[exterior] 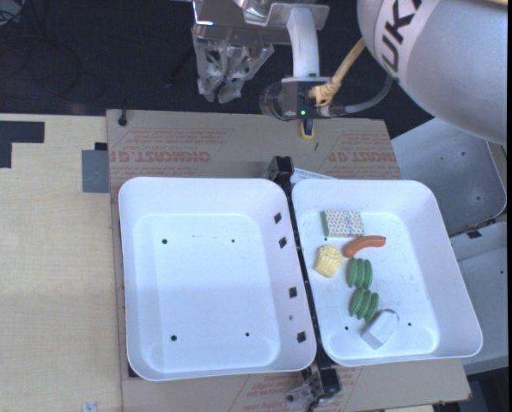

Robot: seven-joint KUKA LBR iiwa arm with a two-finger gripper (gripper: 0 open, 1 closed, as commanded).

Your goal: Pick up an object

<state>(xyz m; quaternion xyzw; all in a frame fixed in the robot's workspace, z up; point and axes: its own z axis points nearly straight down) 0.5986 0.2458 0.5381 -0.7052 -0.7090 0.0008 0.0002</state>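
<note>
Overhead, gripper [226, 80] raised beyond the bins, nothing between its fingers; whether they are spread is unclear.

Right bin [449, 256] holds a smooth orange sausage [363, 245], slightly curved, long axis near horizontal, right end tilted up, beside a yellow corn piece [328, 261].

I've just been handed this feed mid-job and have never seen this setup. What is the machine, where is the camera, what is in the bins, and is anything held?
One fixed camera looks down at a slant on two shallow white bins. The grey arm reaches in from the right; its tool hangs at the top, above the bench, away from the bins. I see nothing in it.

The right bin holds small toy foods: a yellow corn piece, an orange sausage, two green pods, a patterned packet and a white block. The left bin adjoins it.
</note>
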